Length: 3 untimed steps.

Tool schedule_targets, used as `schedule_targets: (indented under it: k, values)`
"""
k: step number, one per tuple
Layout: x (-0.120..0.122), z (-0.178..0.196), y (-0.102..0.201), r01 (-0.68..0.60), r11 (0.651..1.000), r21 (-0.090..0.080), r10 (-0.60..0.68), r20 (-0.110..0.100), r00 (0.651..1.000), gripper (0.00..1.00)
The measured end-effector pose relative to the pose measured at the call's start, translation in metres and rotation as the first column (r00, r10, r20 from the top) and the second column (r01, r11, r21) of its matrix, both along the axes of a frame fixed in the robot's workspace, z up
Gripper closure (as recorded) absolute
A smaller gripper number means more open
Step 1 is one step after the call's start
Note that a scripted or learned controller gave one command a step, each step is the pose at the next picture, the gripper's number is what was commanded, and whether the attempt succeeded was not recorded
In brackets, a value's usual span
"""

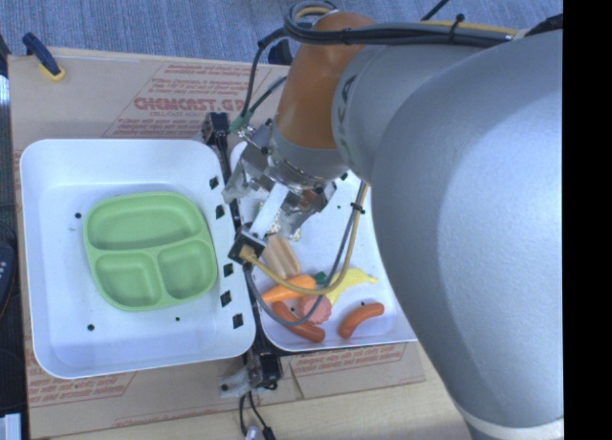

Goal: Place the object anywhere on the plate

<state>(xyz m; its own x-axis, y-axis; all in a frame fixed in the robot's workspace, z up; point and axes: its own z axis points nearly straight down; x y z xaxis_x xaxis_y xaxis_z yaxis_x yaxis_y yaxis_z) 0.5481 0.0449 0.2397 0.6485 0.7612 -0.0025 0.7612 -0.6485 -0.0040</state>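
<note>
Pick step in hand. The claw (271, 228) was low over the right bin (382, 328), at its left edge, just above the heap of toy food: a tan bread-like piece (282, 258), sausages (360, 318), a carrot (292, 290). Cannot tell how the claw stood, nor whether it had anything. The green plate (148, 249) lay bare in the left bin (48, 237). Next move probably calls for a confirmed grasp, then a lift and carry leftward over the divider.
</note>
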Motion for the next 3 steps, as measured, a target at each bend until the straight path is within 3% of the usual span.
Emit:
schedule_targets:
  k: [1,2,3]
  values:
    - [0.000,0.010,0.001,-0.008,1.000,0.002,0.008,-0.004,1.000,1.00]
    - [-0.008,-0.033,0.037,0.056,0.998,-0.001,-0.056,-0.002,0.998,1.00]
    - [-0.008,-0.032,0.037,0.056,0.998,-0.001,-0.056,-0.002,0.998,0.00]
